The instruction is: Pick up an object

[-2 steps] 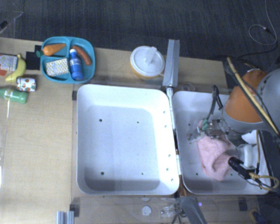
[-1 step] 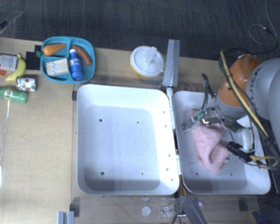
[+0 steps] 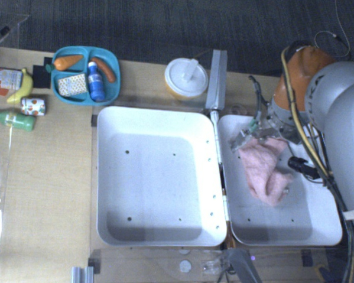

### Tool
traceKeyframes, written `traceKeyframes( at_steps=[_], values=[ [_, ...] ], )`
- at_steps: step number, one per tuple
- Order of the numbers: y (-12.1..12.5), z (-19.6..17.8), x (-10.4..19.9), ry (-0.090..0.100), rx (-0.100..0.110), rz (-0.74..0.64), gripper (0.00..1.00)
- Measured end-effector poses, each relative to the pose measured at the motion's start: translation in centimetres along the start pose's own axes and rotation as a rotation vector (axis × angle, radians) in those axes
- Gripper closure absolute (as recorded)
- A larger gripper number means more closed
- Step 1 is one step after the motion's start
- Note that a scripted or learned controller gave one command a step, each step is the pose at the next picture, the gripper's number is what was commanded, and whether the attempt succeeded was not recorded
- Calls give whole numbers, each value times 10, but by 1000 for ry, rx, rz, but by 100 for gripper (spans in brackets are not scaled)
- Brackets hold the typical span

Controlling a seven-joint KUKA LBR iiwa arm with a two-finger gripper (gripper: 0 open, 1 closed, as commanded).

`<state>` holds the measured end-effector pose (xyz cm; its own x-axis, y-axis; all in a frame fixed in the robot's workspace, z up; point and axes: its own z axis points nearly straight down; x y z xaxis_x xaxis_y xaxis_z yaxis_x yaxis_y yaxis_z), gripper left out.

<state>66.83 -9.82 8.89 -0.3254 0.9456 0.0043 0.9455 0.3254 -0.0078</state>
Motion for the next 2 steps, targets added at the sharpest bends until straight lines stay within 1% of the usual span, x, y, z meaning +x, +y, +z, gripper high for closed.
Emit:
traceKeyframes(
  at_steps=[1, 2],
  values=[
    [-47, -1, 13, -9, -20, 107, 0],
    [-28, 0, 20, -12, -20, -108, 0]
  ],
)
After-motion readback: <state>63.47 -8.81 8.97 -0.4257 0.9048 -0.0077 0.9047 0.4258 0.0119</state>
